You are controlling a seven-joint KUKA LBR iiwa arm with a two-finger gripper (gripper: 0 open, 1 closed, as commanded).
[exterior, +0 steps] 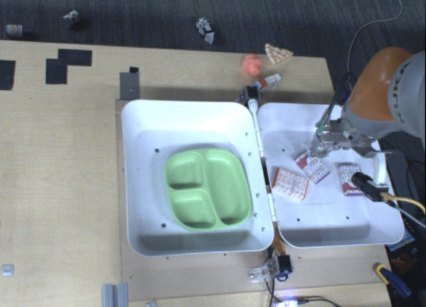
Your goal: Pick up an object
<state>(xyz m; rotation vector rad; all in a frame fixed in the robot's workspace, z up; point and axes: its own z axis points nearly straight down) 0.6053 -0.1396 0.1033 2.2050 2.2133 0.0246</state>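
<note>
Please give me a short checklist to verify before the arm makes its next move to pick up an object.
1. Objects lie in the right bin: ok, small red-and-white packets.
2. Hand is above that bin, near a packet: ok.
3. Something is between the fingers: cannot tell.
4. Left bin holds the green divided tray, away from the hand: ok.
5. Packets lie apart enough for a single grasp: cannot tell, some touch.
</note>
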